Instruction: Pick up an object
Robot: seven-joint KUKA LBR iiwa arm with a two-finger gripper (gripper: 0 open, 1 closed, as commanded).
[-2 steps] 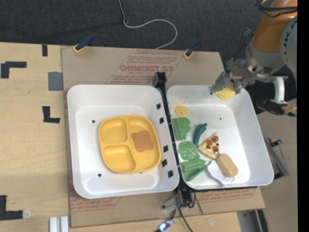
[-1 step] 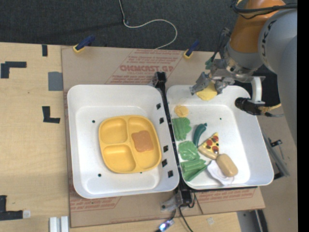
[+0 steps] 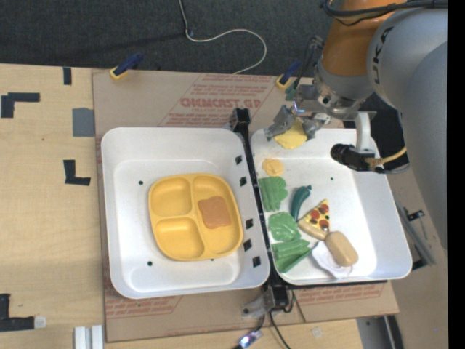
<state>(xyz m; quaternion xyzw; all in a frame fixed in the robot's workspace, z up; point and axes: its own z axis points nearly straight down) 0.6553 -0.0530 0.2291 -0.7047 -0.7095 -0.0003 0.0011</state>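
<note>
The gripper [image 3: 294,127] is seen at the far edge of the right bin [image 3: 378,224], raised a little above the floor, with a pale yellow piece [image 3: 292,139] caught between its fingers; so it is judged to be closed on that piece, lifted clear of the rest. The other toy foods are left lying loose along the bin's left side: a small orange round [image 3: 272,167], a green leafy piece [image 3: 274,193], a dark green pepper [image 3: 300,198], a pizza slice [image 3: 317,220], a bread roll [image 3: 340,249] and more green pieces [image 3: 289,251] near the front. In the left bin [image 3: 123,217] a yellow divided plate [image 3: 195,217] is set flat, with a brown patty [image 3: 214,211] resting in its right compartment, presumably so that it stays put. The piece is held at its upper edge, and the grasp looks shallow; a slip is thought possible.
</note>
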